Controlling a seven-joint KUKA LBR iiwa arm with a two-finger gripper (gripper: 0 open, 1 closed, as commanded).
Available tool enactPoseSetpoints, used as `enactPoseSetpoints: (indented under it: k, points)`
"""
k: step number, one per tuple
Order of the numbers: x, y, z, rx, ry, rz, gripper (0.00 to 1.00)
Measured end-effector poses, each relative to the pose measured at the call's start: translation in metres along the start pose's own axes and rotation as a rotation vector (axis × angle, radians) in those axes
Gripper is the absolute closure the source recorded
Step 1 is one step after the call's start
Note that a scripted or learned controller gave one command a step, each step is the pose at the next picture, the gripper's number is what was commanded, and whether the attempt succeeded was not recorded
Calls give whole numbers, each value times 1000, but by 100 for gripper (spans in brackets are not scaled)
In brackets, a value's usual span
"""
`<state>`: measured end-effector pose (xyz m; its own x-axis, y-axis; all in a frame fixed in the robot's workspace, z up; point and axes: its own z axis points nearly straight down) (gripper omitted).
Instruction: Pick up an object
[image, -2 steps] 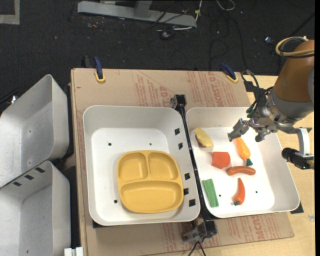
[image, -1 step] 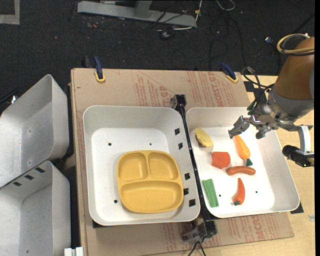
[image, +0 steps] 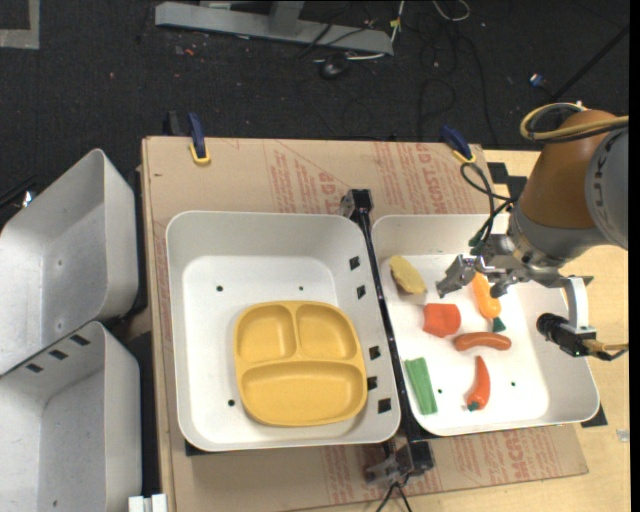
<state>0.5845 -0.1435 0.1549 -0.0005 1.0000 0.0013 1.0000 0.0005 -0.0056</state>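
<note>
The open claw (image: 478, 274) is partly hiding the orange carrot (image: 486, 299) at 12 o'clock in the right bin (image: 573, 398), gripping nothing.

A brown cardboard-topped bench (image: 270, 175) bears two white bins (image: 190, 300) (image: 570, 400) side by side.

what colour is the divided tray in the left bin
Yellow: the divided tray shows plainly in the camera view.
</note>
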Motion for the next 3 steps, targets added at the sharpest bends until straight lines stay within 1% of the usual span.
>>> enactPoseSetpoints:
  k: [1,2,3]
  points:
    - [-5,0,44,-3,-1,2,0]
    - [-4,4,56,-14,1,1,0]
    - [-3,8,43,-26,1,-1,100]
